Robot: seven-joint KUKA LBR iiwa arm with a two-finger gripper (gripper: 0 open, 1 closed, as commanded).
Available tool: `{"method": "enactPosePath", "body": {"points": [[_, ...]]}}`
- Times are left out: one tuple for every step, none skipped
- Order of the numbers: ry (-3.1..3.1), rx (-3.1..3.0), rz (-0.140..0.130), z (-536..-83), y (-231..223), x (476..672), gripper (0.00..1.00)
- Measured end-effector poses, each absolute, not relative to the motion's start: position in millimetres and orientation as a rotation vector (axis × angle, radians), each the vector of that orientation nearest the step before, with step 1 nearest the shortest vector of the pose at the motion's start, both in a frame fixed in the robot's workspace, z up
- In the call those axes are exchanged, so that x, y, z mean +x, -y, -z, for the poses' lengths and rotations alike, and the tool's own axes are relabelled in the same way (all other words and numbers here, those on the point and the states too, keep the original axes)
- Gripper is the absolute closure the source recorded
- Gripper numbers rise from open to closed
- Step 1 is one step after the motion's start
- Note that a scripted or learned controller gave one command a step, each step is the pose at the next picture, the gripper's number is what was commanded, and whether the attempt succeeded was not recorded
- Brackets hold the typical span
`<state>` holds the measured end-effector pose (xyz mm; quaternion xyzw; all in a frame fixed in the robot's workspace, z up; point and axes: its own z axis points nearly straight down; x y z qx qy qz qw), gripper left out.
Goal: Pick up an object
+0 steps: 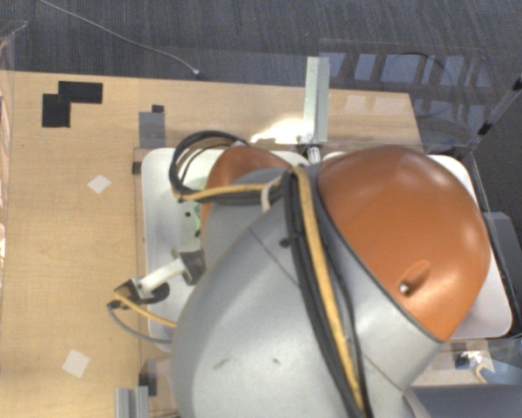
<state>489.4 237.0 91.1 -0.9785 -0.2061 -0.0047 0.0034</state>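
Far left: bare wooden table (60, 233) with black markings near its top corner. Next, the left white bin (156, 225), just a strip of its floor and rim showing. Above it, a black cable loop (199, 151) and a small white fitting (160, 277). Across centre and right: the grey arm (261, 320) with its big orange dome (400, 233), covering both bins. Pincer state: cannot tell. Object to pick up: cannot tell where, hidden under the arm.
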Motion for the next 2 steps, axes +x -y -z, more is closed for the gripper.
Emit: {"method": "enactPosePath", "body": {"points": [[0.321,-3.116,0.018,-245.5,-236.6,488.6,1.0],[0.318,-3.126,-0.002,-211.5,-234.4,486.4,1.0]]}}
